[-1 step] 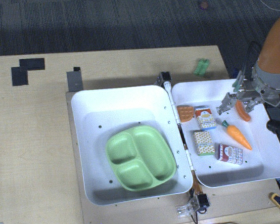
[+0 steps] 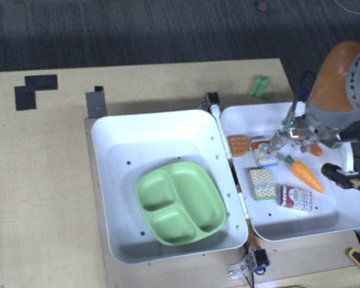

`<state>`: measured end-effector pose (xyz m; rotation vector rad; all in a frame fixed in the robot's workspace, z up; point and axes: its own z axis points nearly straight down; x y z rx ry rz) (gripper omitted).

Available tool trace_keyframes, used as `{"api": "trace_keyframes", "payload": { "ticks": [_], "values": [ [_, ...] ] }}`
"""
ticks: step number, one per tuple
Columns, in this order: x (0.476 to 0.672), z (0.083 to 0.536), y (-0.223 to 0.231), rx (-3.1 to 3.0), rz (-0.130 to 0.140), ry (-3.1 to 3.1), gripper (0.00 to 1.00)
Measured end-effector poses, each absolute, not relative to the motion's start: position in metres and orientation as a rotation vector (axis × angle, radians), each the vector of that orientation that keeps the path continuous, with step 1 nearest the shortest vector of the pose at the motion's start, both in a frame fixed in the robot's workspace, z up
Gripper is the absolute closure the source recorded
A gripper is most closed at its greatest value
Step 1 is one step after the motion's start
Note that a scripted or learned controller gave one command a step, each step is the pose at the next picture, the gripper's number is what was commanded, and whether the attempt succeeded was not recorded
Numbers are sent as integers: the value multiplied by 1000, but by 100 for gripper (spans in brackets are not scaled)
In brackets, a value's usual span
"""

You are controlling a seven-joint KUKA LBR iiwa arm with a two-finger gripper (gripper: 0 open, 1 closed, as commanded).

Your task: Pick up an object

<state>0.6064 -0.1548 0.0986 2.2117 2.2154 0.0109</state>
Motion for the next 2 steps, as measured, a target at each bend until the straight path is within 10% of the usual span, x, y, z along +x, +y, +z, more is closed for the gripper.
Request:
{"api": "trace_keyframes", "payload": {
  "ticks": [1,2],
  "values": [
    [608,110,-153,2208,18,2216,100],
    [608,110,-153,2209,18,2216,0]
  ]
}}
